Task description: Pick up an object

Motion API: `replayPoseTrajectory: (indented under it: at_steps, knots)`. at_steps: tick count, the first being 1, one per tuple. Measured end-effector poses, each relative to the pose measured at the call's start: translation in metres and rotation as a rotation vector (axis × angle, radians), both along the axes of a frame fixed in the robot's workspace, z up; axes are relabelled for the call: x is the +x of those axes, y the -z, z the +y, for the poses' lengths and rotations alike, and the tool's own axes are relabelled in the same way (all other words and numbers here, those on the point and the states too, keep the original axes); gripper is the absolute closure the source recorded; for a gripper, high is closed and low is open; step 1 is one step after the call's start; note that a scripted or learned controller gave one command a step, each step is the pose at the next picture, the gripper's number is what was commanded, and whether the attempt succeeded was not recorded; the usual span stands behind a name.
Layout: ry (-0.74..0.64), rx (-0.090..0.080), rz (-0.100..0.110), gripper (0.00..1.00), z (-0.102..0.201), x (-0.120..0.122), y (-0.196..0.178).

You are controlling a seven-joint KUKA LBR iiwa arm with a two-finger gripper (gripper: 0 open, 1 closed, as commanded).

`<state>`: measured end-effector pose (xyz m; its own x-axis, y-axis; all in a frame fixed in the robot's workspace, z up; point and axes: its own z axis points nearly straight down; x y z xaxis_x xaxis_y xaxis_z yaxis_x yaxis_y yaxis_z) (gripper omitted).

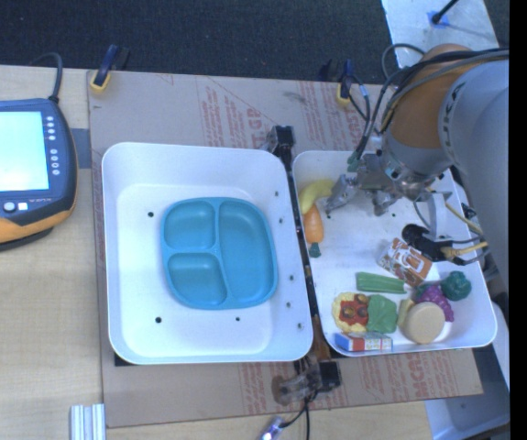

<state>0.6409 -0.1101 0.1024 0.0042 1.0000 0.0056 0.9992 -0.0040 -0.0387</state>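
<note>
Looming nearest, grey arm (483,90); below it gripper (347,193), opening unreadable, nothing seen held, hovering beside banana (316,193) at ten o'clock of right bin (483,337): approach step, probably needing descent and closing next.

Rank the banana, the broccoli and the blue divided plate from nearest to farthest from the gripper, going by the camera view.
1. Banana, just left of the gripper, at the right bin's upper left.
2. Broccoli, lower right, near that bin's right wall.
3. Blue divided plate, far left, in the left bin.
</note>
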Motion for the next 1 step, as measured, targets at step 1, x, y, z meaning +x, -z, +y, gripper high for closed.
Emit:
replayPoseTrajectory:
  at_steps: [1]
  knots:
    - [-0.007,-0.007,-0.035,0.0,-0.0257,-0.0657,-0.0362]
